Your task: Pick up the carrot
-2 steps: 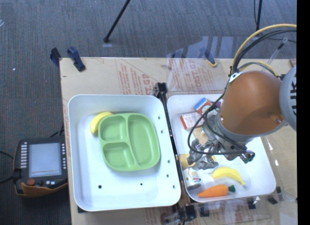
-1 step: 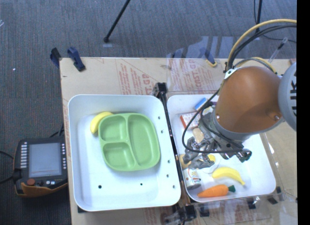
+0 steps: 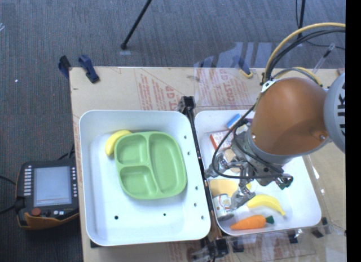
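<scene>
The orange carrot [image 3: 248, 222] with its green tip lies along the front edge of the right bin [image 3: 313, 199]. My gripper [image 3: 243, 194] hangs low over that bin, just behind and slightly left of the carrot, under the orange-banded wrist. Nothing shows in its grasp, and the carrot rests on the bin floor apart from it.
A yellow banana [image 3: 267, 204] lies right behind the carrot. A pale yellow piece [image 3: 220, 187], a small can [image 3: 224, 201], a red box [image 3: 216, 140] and a blue item [image 3: 234, 121] crowd the right bin's left side. The left bin [image 3: 96, 199] holds a green divided plate [image 3: 151, 164] and another banana [image 3: 114, 140].
</scene>
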